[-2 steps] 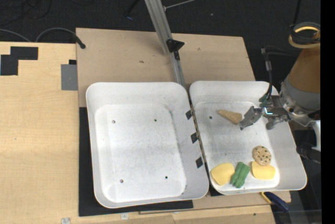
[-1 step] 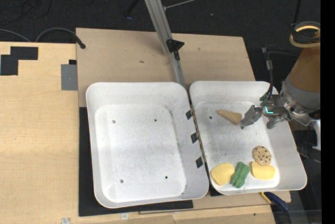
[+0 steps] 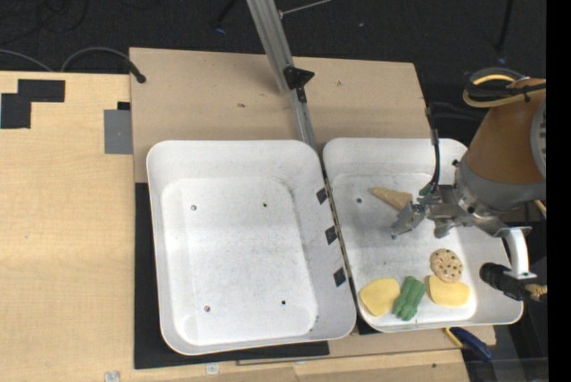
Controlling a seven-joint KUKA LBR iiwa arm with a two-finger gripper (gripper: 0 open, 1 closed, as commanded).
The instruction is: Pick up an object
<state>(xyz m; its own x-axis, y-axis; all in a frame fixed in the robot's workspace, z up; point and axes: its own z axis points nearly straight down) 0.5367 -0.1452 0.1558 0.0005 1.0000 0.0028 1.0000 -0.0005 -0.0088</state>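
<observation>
Two white bins, arm over the right bin (image 3: 393,159).
Its gripper (image 3: 409,220) hangs beside a tan cone (image 3: 390,195); whether it grips anything, I cannot tell.

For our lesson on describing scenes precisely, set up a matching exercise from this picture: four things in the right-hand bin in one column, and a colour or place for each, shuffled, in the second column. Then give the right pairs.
Column one:
1. cone-shaped piece
2. round cookie
3. green piece
4. gripper

Column two:
A. lies between two yellow pieces at the bin's near edge
B. brown with dark spots, just above the right-hand yellow piece
C. tan, pointing left, in the upper middle of the bin
D. grey metal, right beside the tan piece

Pairs: 1-C, 2-B, 3-A, 4-D
</observation>
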